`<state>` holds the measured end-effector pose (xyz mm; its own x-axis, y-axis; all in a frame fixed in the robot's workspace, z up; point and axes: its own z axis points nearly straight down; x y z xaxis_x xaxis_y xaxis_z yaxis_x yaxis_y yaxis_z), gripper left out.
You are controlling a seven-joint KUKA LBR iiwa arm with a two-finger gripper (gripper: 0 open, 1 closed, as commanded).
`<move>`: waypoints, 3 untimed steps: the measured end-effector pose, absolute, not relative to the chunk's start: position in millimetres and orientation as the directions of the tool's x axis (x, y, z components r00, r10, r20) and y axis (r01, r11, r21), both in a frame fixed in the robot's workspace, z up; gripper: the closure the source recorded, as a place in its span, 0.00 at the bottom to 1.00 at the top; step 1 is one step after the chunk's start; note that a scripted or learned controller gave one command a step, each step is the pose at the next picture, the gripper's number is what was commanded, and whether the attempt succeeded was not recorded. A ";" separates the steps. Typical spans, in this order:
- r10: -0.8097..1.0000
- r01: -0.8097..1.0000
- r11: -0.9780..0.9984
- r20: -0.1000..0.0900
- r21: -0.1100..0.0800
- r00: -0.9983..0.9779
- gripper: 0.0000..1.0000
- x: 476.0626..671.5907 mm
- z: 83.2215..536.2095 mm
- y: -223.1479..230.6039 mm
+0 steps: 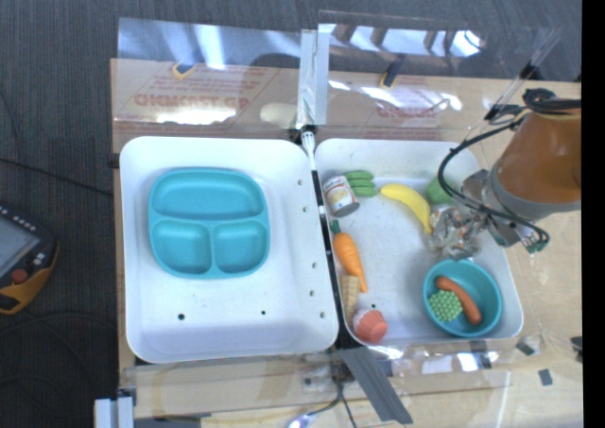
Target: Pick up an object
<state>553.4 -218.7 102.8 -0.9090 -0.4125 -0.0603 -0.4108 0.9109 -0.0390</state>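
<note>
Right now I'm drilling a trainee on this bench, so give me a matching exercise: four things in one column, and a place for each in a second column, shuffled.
Things:
1. divided blue plate
2. banana
3. small can
4. blue bowl

Places:
A. right bin, near corner on the right
B. left bin
C. right bin, far part, left of the gripper
D. right bin, far end of its left wall

Pairs: 1-B, 2-C, 3-D, 4-A
</note>
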 end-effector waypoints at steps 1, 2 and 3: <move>-0.405 -0.405 0.914 -0.005 0.000 -0.914 1.00 545.0 197.2 -151.9; -0.308 -0.308 0.951 -0.006 0.000 -0.951 1.00 555.4 246.7 -105.9; -0.483 -0.483 0.876 -0.005 -0.001 -0.876 1.00 535.7 96.0 -99.1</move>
